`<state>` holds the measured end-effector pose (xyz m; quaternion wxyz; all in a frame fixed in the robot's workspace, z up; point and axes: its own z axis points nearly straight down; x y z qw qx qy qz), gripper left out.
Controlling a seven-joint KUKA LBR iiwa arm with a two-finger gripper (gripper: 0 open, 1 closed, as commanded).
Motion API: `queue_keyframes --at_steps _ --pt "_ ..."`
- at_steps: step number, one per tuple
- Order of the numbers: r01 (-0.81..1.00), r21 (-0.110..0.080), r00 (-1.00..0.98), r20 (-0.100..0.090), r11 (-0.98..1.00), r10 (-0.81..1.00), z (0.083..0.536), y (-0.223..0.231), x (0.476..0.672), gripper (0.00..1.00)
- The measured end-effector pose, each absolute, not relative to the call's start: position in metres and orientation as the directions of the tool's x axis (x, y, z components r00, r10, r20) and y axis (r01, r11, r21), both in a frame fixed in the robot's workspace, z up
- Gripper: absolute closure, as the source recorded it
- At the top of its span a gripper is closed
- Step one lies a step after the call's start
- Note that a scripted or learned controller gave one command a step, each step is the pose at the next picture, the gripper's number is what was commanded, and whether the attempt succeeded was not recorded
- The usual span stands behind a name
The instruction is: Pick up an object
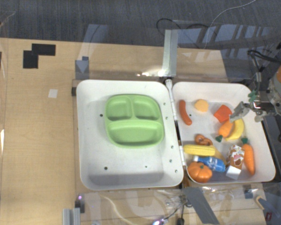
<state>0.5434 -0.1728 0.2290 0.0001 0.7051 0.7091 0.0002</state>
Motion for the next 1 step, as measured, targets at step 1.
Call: queue_keyframes --at_steps 1 --pt "0.991 0.001 -0.135 0.000 0.135 0.991 0.1136 -0.1625 0.5834 0.00"
